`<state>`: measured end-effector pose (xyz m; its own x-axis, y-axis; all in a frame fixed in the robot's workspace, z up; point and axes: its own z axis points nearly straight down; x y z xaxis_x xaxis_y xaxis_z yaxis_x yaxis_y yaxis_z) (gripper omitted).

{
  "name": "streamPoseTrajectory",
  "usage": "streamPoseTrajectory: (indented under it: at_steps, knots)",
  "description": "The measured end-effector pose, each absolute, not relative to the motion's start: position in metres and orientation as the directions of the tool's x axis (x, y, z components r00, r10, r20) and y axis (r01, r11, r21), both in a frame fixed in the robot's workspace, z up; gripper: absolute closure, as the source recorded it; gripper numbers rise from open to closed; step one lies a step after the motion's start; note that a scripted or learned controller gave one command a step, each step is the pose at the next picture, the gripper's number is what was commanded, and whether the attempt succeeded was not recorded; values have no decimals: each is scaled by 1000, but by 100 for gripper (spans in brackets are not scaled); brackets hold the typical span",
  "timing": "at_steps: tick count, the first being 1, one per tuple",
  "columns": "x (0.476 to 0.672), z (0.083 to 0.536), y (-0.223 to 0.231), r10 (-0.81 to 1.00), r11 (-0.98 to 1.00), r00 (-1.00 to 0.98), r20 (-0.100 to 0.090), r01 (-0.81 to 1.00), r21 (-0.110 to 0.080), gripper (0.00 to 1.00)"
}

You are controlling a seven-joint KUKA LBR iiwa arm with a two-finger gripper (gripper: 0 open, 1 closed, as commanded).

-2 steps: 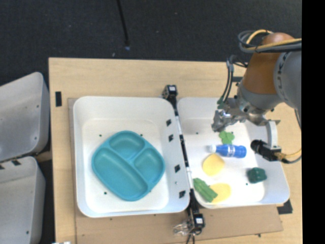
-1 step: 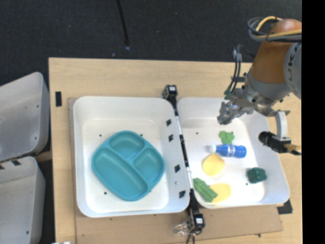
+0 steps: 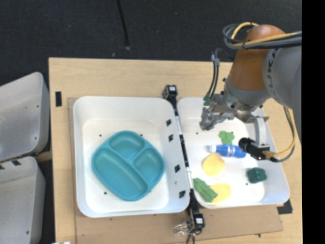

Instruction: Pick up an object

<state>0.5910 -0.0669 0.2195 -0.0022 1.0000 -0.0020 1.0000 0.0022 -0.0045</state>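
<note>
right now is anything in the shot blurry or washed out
Camera view: the right bin glares bright white, washing out its rim; the gripper looks soft and smeared; the teal divided plate is evenly lit, with faint shadow.

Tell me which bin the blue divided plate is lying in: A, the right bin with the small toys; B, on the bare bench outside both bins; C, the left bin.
C: the blue divided plate lies flat inside the left bin, while the small toys, such as the blue bottle, sit in the right bin.
</note>
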Motion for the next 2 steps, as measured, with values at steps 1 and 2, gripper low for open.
streamPoseTrajectory:
  at_steps: [1, 2]
  knots:
    - [578, 230, -20, 1000, 4, -4, 1, 1000, -6, 100]
    - [557, 220, 25, 1000, 4, -5, -1, 1000, -7, 100]
